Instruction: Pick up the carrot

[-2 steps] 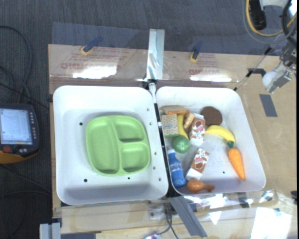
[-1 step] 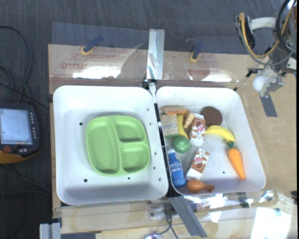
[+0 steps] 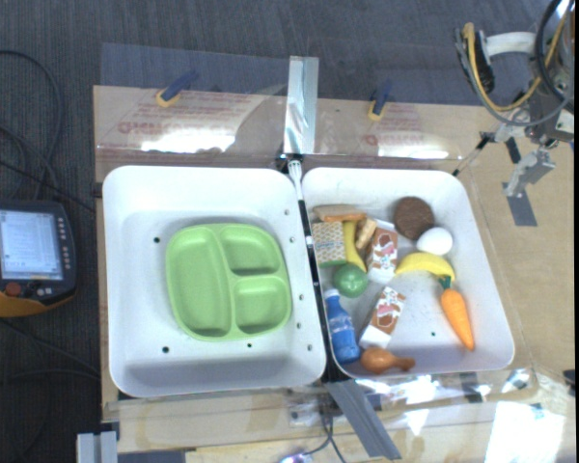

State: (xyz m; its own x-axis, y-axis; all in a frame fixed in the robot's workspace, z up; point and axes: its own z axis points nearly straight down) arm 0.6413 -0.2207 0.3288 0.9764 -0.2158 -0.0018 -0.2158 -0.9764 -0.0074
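The carrot [image 3: 455, 316] is seen lying in the right bin [image 3: 482, 258], at about four o'clock from that bin's centre, close to the right wall, its green top pointing to eleven o'clock and its tip to five o'clock; the banana [image 3: 426, 265] is found just beside, perhaps touching, the leafy end at the carrot's eleven o'clock, with a white egg [image 3: 434, 241] beyond it at twelve; a small carton [image 3: 387, 314] is placed at nine o'clock, somewhat apart. The gripper [image 3: 524, 177] is seen at the view's two o'clock, outside the bin and well apart from the carrot; whether its jaws are apart or together cannot be told. Several risks are judged likely: the tapered, smooth body may be squeezed out if it is gripped near the tip; the banana may be caught or nudged if the descent is made too near the leafy end; a finger may be blocked by the sloping bin wall at three o'clock; the left bin [image 3: 135, 210] and its green tray [image 3: 227, 280] are not involved.
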